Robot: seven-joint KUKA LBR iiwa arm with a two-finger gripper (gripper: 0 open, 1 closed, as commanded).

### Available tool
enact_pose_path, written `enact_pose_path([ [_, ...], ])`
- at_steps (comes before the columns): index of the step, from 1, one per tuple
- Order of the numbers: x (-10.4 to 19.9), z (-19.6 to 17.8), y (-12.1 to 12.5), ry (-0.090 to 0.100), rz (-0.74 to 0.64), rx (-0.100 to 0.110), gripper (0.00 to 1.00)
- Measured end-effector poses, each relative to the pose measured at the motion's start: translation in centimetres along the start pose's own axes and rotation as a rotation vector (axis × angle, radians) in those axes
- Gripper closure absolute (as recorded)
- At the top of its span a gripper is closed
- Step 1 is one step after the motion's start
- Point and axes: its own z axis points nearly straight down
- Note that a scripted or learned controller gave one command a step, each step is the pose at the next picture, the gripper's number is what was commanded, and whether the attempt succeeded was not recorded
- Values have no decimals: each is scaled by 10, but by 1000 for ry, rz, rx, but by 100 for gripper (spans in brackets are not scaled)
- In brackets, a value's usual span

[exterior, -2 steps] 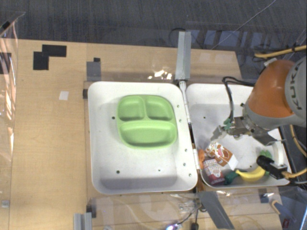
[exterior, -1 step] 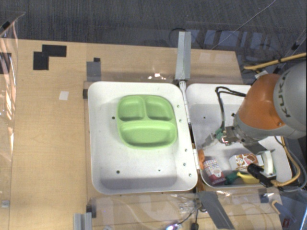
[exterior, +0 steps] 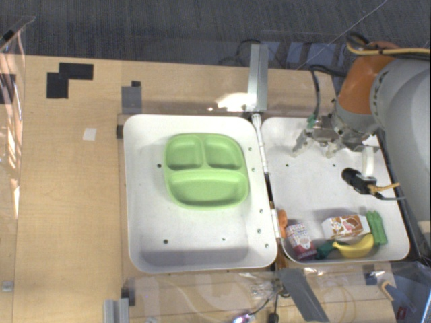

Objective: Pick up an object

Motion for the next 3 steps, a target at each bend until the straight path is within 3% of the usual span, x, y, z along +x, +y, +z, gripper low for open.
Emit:
enact_pose_path([
  [1, -6, -104, 16, 0, -72, -1, 0],
  [2, 11, -8, 15, -1, -345, -2, 0],
  [3, 29, 1, 15, 1, 57, -6, 0],
])
